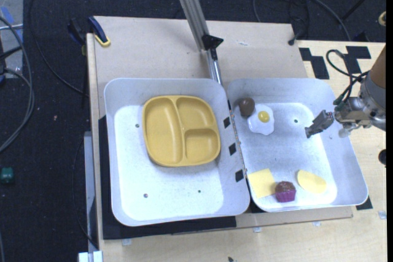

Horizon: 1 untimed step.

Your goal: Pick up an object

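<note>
The right bin holds a small brown ball, a toy fried egg, a flat yellow square, a purple round object and a yellow oval piece. My gripper hangs over the right part of that bin, reaching in from the right edge. It is well right of the egg and above the yellow oval in the picture. Nothing shows between its dark fingers.
The left bin holds a yellow divided plate. A metal pole slants down to the seam between the bins. Cables lie on the dark floor around the bench.
</note>
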{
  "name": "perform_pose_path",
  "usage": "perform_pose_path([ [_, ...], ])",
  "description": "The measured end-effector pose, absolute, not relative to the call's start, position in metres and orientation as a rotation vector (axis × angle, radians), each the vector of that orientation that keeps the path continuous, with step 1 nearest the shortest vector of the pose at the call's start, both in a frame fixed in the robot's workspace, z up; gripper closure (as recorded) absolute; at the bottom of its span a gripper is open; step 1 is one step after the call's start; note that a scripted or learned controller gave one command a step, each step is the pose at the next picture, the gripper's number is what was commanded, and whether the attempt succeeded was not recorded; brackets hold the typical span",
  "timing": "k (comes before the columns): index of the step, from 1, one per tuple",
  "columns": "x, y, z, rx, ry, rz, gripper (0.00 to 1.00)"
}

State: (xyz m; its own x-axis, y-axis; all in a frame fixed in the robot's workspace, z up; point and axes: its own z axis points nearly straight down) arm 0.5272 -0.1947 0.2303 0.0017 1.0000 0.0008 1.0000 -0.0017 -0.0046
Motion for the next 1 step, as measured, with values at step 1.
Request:
perform_pose_path([
  [1, 0.5335, -0.1924, 0.1843, -2.219, -2.219, 0.004, 0.00],
])
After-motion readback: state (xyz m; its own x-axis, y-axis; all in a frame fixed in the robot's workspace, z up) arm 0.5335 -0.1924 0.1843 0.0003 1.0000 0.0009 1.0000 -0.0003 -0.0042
